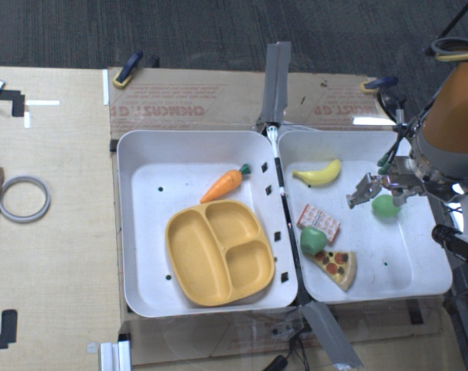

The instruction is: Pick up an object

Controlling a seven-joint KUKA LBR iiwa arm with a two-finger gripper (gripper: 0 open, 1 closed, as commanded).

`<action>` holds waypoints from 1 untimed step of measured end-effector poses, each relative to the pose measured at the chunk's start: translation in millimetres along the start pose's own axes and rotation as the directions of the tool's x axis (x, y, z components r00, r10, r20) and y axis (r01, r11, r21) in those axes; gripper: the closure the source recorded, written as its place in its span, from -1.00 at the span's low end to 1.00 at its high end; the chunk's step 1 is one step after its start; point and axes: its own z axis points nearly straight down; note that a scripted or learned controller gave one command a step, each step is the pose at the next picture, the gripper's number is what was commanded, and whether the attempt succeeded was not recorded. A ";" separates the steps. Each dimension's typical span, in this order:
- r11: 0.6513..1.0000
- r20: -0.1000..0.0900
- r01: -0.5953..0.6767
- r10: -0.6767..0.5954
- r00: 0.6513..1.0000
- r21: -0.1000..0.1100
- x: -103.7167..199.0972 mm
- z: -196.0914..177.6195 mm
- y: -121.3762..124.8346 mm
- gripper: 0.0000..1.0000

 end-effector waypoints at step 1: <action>0.998 0.002 -0.057 0.057 0.998 -0.002 -80.5 -2.8 61.2 -1.00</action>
